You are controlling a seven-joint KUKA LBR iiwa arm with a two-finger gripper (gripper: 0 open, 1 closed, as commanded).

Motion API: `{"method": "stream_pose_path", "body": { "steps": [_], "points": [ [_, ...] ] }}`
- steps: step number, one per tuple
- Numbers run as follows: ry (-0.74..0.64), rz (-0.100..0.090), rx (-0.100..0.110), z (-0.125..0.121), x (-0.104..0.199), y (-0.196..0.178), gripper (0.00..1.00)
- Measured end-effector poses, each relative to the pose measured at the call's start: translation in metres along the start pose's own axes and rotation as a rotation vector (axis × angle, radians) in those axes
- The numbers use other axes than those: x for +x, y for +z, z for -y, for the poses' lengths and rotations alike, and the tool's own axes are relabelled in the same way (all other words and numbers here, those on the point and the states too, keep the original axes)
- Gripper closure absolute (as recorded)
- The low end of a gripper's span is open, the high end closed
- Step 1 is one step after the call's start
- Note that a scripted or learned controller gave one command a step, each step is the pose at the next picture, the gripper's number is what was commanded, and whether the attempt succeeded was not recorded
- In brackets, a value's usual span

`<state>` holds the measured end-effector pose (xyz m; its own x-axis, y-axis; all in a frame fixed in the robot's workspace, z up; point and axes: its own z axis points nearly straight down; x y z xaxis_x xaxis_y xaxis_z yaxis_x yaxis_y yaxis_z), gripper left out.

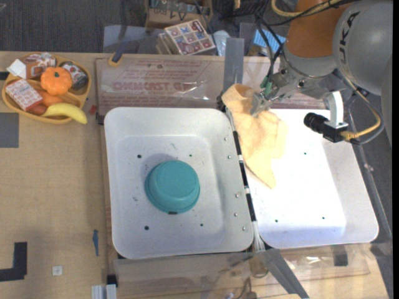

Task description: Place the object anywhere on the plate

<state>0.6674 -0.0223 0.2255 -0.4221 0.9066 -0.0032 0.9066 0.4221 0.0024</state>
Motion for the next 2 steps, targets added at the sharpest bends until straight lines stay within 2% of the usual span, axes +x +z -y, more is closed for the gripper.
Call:
{"method": "stream_pose_path", "body": {
  "steps": [1, 2],
  "points": [
    [-0.004, 0.001, -0.001, -0.002, 0.001, 0.000, 1.00],
    [-0.401, -0.003, 0.000, -0.007, 0.046, 0.003, 1.00]
  ]
}}
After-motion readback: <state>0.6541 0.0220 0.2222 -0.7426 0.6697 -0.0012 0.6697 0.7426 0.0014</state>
